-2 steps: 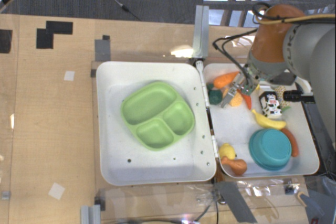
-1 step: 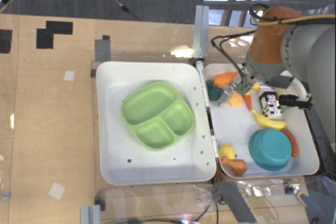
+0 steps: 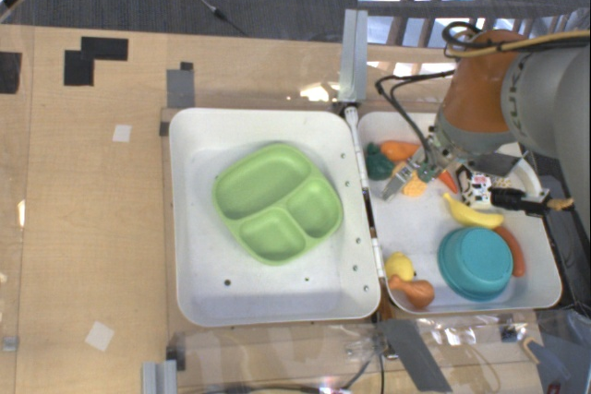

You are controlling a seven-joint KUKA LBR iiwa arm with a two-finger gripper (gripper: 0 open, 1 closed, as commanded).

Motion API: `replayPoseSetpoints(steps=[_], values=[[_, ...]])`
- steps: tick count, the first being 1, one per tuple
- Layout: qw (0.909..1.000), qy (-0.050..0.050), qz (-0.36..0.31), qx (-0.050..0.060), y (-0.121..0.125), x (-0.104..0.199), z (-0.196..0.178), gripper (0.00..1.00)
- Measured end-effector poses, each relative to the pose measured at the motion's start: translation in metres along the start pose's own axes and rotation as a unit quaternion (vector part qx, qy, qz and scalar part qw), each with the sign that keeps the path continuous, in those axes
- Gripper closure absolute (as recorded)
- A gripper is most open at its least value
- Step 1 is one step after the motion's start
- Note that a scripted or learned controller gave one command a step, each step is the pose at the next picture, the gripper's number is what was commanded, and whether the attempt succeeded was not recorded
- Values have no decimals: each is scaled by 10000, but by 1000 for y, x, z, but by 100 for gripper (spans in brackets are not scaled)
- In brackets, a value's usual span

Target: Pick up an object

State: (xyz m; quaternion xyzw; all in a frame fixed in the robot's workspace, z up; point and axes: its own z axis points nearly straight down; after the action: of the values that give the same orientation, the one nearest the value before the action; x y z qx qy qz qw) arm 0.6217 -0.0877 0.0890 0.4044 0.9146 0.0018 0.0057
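My gripper (image 3: 406, 177) hangs low over the upper left part of the right bin (image 3: 545, 291), open, with nothing seen between its fingers. One grey finger (image 3: 392, 186) points down-left toward the bin's left wall. Close around it lie a dark green toy (image 3: 378, 164), an orange carrot-like piece (image 3: 399, 149) and a small yellow-orange piece (image 3: 417, 189), which sits just beside the fingertips. A yellow banana (image 3: 473, 215) lies to the right, below the wrist.
A teal bowl (image 3: 475, 263) stands at the right bin's front, with an orange-red sausage shape (image 3: 514, 254) beside it. A yellow and brown toy (image 3: 407, 280) lies in the front left corner. The left bin (image 3: 199, 291) holds a green divided plate (image 3: 277, 201).
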Motion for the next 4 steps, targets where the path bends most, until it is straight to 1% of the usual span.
replayPoseSetpoints(steps=[1,2,3,4], values=[[10000,2,34,1,4,-4,0,0],[9994,-17,347,0,-119,61,-4,0],[9973,-14,729,-19,-31,17,-1,0],[9973,12,735,18,0,-3,0,0]])
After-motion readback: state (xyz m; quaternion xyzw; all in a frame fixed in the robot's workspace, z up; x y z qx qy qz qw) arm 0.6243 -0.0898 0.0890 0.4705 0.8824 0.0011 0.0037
